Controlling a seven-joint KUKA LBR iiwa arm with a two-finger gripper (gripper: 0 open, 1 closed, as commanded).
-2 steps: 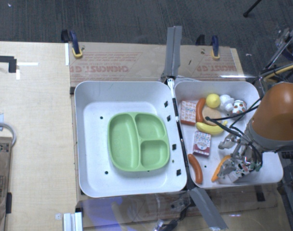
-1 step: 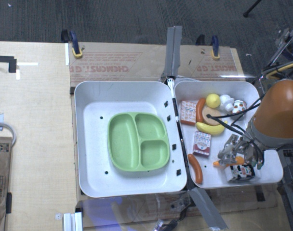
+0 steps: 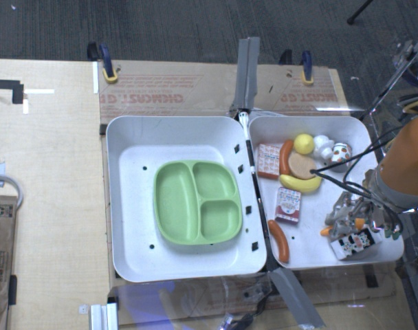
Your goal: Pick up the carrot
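Carrot (image 3: 325,231): taken to be the small orange piece showing just left of the gripper (image 3: 350,220), low in the right bin (image 3: 333,262), toward its near right corner. Most of it is hidden under the gripper body, so its length and heading are uncertain.

Gripper: down in the bin, over or against the carrot. Cannot tell if it is clenched or released, and no object is clearly seen in its grasp.

Handling (judgement): looks like a toy food piece, so light, stiff and smooth-skinned. Likely to skid or roll on the slick white floor if nudged from one side. Best hold is across the thick middle, square to its long axis; the tapered tip would squirt out.

Close by: a small white-and-black item (image 3: 353,243) lies just near of the gripper and could get caught in the same closure. The near wall and right wall of the bin are close, so little room for a sideways approach there.

Further out: a sausage (image 3: 279,241) and a red-and-white carton (image 3: 288,205) to the left, apart from the carrot. Banana (image 3: 300,182) and the far cluster are well clear.

Open room: bare floor between carton and gripper; straight up is the cleanest exit. Left bin (image 3: 126,184) holds a green divided plate (image 3: 197,201).
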